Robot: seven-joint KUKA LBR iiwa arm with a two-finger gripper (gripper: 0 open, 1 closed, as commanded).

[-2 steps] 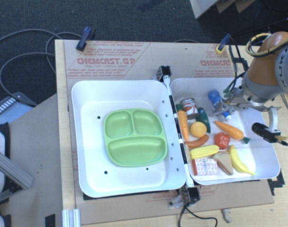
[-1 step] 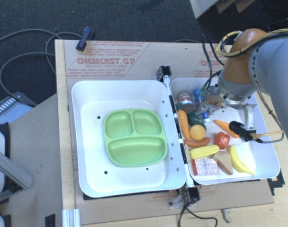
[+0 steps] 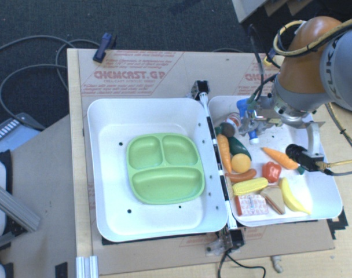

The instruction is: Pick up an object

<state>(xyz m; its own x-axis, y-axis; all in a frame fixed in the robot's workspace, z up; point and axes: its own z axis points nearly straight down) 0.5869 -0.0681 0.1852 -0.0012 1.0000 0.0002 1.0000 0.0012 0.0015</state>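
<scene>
The right bin (image 3: pixel 332 204) holds several toy foods: an orange carrot (image 3: pixel 223 150) along its left wall, a dark green vegetable (image 3: pixel 239 145), an orange ball (image 3: pixel 241 163), a yellow corn cob (image 3: pixel 249 186), a red tomato (image 3: pixel 271 171), a second carrot (image 3: pixel 280 157) and a banana (image 3: pixel 293 196). My gripper (image 3: pixel 252 120) hangs over the far left part of this bin, just above the dark green vegetable and beside a small red and white can (image 3: pixel 233 121). Something blue (image 3: pixel 244 106) shows at the gripper. I see nothing clearly held.
The left bin (image 3: pixel 106 155) carries a green divided plate (image 3: pixel 164 168). A black clip (image 3: pixel 200 88) sits where the bins meet at the far edge. A snack packet (image 3: pixel 251 204) and a bread slice (image 3: pixel 274 200) lie at the right bin's near side. A yellow cable (image 3: pixel 341 164) crosses at the right.
</scene>
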